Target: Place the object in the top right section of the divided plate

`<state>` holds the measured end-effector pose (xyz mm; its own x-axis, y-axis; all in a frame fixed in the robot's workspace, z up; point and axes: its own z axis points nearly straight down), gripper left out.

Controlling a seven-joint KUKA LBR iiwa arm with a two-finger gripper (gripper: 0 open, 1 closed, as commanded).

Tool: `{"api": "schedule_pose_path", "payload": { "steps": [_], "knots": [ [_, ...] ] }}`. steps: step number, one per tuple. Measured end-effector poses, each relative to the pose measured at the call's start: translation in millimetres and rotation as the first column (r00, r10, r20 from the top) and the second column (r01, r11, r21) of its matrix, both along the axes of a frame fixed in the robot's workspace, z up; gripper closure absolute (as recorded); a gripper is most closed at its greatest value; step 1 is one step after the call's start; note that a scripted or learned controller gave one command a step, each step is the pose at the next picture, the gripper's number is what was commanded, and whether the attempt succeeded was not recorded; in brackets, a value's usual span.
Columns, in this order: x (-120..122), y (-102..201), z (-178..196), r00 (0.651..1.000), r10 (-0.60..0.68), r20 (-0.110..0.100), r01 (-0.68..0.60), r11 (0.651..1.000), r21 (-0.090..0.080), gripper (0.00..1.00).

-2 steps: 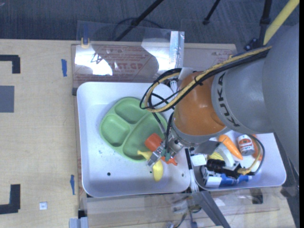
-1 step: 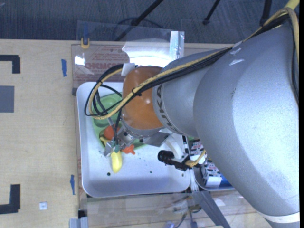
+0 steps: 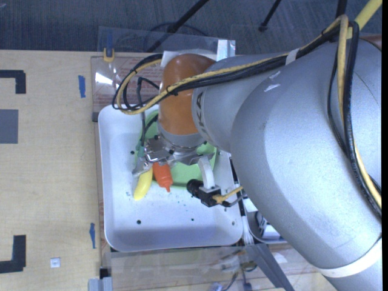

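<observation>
Orange object [image 3: 162,176], small and carrot-like, lay in the white bin [image 3: 121,217] just under the arm's wrist, beside a yellow piece [image 3: 142,187] that touched or nearly touched it on its left. Green plate [image 3: 182,176], presumably the divided one the task names, showed as slivers of green beneath and around the wrist, so its sections could not be made out and the top right one could not be told from the others. The gripper [image 3: 156,156] hung low over that spot, its metal parts just above the orange object, but the wrist's orange band [image 3: 179,102] and the bulk of the grey arm [image 3: 291,162] hid the pincer; whether it was released, clenched, or had hold of anything I could not tell. The orange object seemed to rest at the plate's left edge, partly on the bin floor, though that relation was uncertain. As a judgement, the placing looked unfinished or at best unconfirmed: the object was near the plate, yet nothing showed it seated in the required section. What remained, by my reading, was to confirm a grasp and settle it in the right compartment. A black-and-yellow cable [image 3: 130,96] looped over the bin's far rim. No brand, label or legible writing appeared anywhere.
</observation>
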<state>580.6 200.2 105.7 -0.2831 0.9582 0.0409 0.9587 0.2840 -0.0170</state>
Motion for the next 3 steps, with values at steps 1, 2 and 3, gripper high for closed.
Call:
{"api": "schedule_pose_path", "payload": {
  "steps": [1, 2, 3],
  "knots": [
    [8.7, -10.9, -3.4, 0.999, -0.012, 0.033, 0.013, 1.0, -0.011, 0.0],
    [67.4, -43.5, 58.9, 0.995, 0.09, 0.03, -0.089, 0.995, -0.035, 0.0],
    [67.6, -41.1, 66.8, 0.995, 0.095, 0.03, -0.094, 0.995, -0.037, 1.0]
  ]
}}
